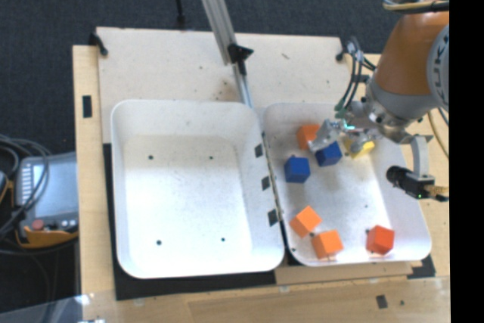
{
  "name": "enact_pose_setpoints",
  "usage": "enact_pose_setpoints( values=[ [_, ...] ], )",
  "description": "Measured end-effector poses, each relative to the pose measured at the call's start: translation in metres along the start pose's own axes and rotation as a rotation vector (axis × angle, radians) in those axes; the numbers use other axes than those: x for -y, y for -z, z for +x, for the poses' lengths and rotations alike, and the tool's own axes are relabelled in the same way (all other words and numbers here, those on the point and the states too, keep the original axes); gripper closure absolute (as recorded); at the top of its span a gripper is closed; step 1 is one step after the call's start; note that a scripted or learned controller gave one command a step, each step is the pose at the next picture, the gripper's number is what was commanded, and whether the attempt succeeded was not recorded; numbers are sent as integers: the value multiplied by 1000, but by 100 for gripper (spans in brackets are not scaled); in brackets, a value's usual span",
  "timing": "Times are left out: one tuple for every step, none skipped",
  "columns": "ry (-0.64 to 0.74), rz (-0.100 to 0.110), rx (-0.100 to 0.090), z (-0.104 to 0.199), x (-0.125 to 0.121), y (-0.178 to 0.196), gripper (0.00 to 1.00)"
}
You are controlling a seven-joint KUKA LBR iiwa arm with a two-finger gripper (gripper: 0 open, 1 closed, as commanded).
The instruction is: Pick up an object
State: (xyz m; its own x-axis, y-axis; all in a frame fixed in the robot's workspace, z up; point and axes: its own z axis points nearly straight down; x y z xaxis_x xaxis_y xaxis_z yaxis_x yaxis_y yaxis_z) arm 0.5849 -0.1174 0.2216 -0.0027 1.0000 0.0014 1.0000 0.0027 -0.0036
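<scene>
Blue cube [328, 154] sits tilted, corner toward camera, clamped between the fingers [324, 138].

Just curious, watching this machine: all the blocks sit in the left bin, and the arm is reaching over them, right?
Not quite. The camera view shows the blocks, such as the blue block, in the right bin, not the left. The arm does reach over them.
</scene>
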Motion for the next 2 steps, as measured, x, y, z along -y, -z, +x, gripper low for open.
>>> enact_pose_setpoints(
  values=[
    [-1, -5, 0, 0, -1, 2, 0],
    [-4, 1, 3, -11, 0, -45, 0]
  ],
)
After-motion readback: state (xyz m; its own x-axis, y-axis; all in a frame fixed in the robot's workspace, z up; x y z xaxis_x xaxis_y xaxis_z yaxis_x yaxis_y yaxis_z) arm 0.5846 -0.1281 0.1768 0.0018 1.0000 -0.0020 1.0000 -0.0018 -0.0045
